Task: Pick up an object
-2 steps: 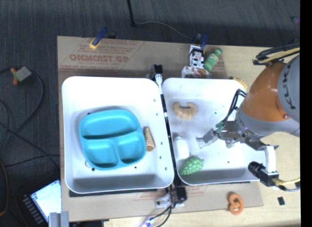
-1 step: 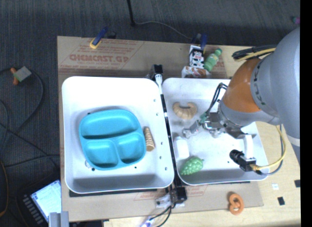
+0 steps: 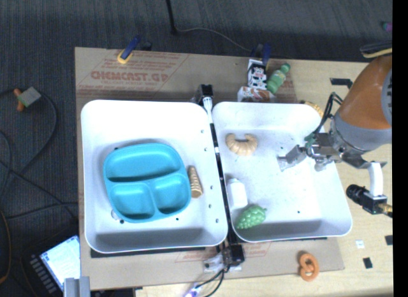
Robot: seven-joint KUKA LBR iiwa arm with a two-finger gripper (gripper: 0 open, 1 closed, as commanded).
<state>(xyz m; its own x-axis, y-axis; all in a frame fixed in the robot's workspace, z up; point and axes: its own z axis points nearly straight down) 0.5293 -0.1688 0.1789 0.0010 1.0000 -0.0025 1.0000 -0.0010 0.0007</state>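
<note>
Camera view looked down on two white bins side by side on a bench. Left bin held two things: one blue divided tray with three compartments, and one small brown cylinder-like item lying just beside the tray's right edge. Right bin held three loose objects: one tan croissant-shaped toy near its upper left, one white cylinder close to the left wall, and one green bunch of toy grapes in the lower left corner, just below the white cylinder.

One grey arm with an orange band reached in from the right. Its gripper hung over the right bin's middle, to the right of the croissant and apart from it. Whether it was open or closed could not be told, and nothing was seen in its grasp.

Outside the bins, one orange ring lay on the bench at the lower right, and one green-and-white toy cluster sat beyond the right bin's far edge. Two blue clamps gripped the cardboard sheet, whose red print appeared to read "CHEMCAST GP", blurred.
</note>
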